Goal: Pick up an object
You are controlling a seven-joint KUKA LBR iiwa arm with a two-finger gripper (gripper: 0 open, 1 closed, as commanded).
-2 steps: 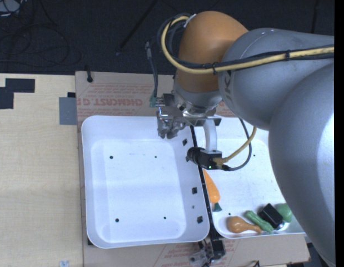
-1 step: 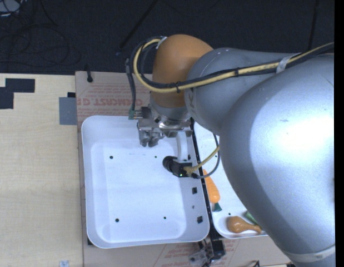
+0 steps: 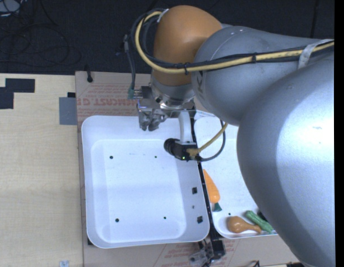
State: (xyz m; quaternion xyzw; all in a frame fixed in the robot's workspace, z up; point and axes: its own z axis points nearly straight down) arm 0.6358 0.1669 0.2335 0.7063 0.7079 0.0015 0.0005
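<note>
My gripper [image 3: 151,122] hangs over the far rim of the left white bin [image 3: 91,177], under the orange wrist band. Nothing shows between its tips. In the right bin [image 3: 230,230] lie an orange carrot-like piece [image 3: 212,189], a tan drumstick-shaped item [image 3: 240,225] and a green item [image 3: 259,221], all near the front and partly hidden by the arm. These objects sit well to the right and nearer than the gripper.
The big grey arm [image 3: 283,121] covers most of the right bin. A black cable and connector [image 3: 180,149] hang by the divider between the bins. Cardboard [image 3: 105,96] lies under the bins, with light wooden bench [image 3: 33,166] at the left.
</note>
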